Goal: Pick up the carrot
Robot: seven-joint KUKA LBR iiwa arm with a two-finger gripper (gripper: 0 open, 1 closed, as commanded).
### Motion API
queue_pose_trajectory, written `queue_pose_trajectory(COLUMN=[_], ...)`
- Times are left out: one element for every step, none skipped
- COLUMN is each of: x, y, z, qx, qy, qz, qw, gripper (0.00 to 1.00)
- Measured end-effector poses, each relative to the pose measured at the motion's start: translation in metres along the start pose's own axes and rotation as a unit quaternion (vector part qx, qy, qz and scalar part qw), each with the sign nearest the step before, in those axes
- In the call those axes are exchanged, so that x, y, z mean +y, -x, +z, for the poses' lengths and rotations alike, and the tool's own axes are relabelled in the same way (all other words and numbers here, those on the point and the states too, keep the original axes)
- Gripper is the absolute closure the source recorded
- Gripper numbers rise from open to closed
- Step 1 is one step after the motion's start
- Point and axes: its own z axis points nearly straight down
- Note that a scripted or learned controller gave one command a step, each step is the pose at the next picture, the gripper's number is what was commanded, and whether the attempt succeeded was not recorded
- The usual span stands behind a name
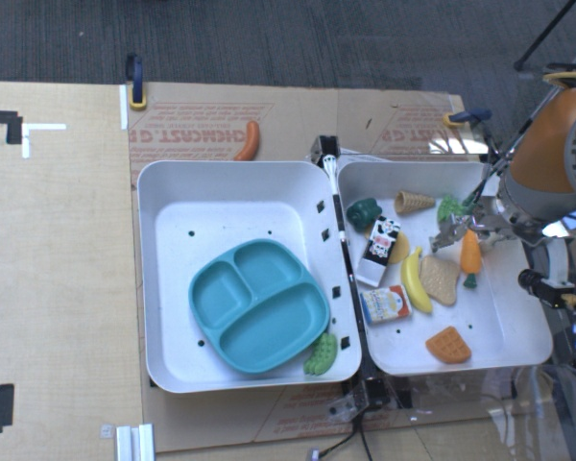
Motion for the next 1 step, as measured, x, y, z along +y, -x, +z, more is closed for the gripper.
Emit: queue_pose_trajectory(x=[0.0004], y=[0.0005], z=[-0.0092], qx=[-0.001], qy=[0.001], qz=[0.000], qw=[1.0000], gripper=[1.00])
